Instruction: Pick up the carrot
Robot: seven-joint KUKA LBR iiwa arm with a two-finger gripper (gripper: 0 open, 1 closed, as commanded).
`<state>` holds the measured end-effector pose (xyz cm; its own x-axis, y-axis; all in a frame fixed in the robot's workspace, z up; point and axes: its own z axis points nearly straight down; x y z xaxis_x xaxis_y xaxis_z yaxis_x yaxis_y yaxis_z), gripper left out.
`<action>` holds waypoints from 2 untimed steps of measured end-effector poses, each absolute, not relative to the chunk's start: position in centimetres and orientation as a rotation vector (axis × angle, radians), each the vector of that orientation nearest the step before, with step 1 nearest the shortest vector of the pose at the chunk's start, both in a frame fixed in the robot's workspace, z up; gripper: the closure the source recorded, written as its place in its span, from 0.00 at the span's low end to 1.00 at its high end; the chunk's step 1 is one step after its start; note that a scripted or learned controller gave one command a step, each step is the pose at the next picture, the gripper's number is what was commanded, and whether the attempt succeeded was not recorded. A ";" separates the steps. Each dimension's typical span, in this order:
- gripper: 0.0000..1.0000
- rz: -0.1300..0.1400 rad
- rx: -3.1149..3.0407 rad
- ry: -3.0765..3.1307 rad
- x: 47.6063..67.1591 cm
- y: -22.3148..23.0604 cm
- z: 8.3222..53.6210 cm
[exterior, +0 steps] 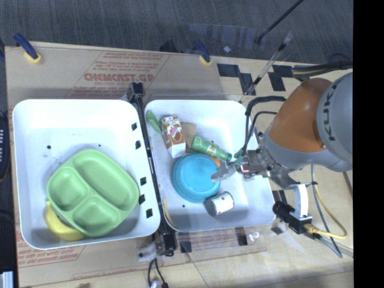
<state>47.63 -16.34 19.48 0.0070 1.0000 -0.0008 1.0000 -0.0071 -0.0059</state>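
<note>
Here the carrot (214, 160), a sliver of orange just left of the gripper (227, 170), lies wedged between bottle (209, 147) and blue plate (195, 177). Probably a stiff, light, smooth toy; best pinched across its middle. Whether the gripper is spread or closed cannot be told; nothing visibly held

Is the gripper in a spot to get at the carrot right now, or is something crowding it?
Probably yes, but tightly. The gripper is already low in the right bin, beside the carrot, a sliver of orange wedged between the green bottle and the blue bowl. Both could block its fingers.
</note>
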 end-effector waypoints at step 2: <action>0.00 0.007 -1.956 -2.449 48.8 -10.9 26.4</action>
<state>48.79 -10.88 26.41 -0.2211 0.9753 0.0031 0.9752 0.2211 -0.0080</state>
